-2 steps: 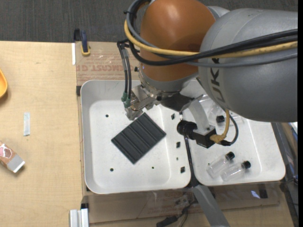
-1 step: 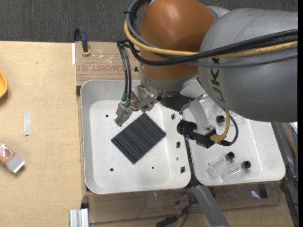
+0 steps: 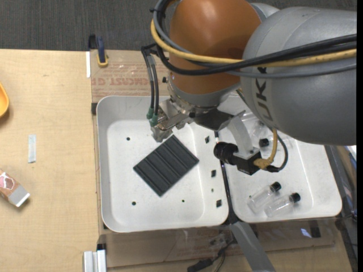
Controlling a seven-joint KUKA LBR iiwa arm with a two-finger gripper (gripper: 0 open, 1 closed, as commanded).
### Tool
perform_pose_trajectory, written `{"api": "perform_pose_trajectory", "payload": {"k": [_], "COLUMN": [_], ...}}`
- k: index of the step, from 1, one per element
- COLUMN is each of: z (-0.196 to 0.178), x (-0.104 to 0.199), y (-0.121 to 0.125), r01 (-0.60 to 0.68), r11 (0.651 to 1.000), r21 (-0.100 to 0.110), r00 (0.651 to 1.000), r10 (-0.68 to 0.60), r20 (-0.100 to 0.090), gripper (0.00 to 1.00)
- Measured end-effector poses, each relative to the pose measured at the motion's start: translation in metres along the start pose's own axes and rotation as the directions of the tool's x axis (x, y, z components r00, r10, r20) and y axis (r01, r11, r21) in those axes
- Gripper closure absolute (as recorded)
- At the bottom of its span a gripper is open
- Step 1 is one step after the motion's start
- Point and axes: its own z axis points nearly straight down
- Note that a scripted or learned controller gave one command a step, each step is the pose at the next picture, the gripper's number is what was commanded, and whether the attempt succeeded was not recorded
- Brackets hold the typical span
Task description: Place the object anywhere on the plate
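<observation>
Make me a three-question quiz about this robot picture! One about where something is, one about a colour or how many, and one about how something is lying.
1. Where is the dark ribbed plate?
A. in the left bin
B. in the right bin
C. on the wooden bench

2. How many small clear vials lie in the right bin?
A. one
B. two
C. five

3. How does the dark ribbed plate lie?
A. standing on its edge
B. flat, turned at a slant to the bin walls
C. leaning against the bin wall

Answers:
1. A, it rests on the floor of the left bin.
2. B, two black-capped vials lie side by side.
3. B, its whole ribbed top faces up and its corners point toward the walls.
</observation>
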Motion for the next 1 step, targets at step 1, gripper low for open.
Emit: {"api": "perform_pose_trajectory", "payload": {"k": [1], "z": [0.0001], "x": [0.0000], "y": [0.0000], "r01": [0.000], "r11": [1.000], "r21": [0.000], "r00": [1.000], "r10": [0.000], "r20": [0.000], "gripper": [0.00]}}
